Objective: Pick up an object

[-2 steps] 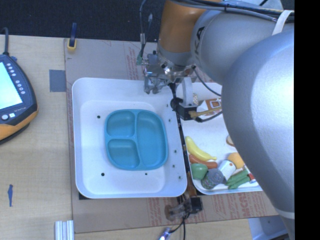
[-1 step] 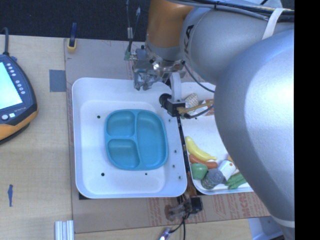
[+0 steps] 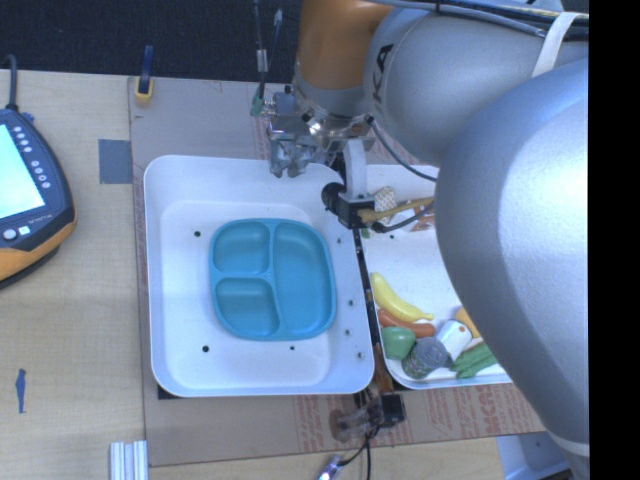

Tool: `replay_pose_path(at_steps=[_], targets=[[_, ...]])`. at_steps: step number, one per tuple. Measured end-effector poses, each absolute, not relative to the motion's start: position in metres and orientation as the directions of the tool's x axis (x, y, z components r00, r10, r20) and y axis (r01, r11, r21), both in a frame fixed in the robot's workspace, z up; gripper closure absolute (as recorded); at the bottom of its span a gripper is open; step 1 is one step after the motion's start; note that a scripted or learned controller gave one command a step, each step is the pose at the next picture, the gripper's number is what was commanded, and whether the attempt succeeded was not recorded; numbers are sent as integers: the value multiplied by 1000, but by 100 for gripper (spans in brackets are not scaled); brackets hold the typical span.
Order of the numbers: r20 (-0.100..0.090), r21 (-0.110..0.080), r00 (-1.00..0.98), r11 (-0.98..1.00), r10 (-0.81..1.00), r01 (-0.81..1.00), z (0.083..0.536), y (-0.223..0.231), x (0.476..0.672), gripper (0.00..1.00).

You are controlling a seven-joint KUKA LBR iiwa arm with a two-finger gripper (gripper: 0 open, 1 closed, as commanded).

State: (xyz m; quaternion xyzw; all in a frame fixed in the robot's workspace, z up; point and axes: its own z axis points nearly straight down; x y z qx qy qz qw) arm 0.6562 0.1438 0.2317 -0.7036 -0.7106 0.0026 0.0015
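Pale wooden bench [image 3: 70,318], dark backdrop [image 3: 120,13]

Teach pendant [image 3: 25,193] at left, blue clamp [image 3: 146,75] behind

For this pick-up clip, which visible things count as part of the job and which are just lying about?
Job: gripper; pickable objects in the right bin: banana, green pepper, grey lump.

Lying about: blue divided plate in the left bin; teach pendant; blue clamp.
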Motion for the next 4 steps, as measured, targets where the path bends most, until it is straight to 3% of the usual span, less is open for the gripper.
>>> replay_pose_path(at_steps=[1,2,3,4], targets=[[0,-4,-5,5,1000,1000,253,193,656,100],[-1,-4,-6,6,1000,1000,253,193,656,0],[-1,-5,-2,2,1000,1000,243,116,656,0],[-3,-5,-4,4,1000,1000,183,117,632,0]])
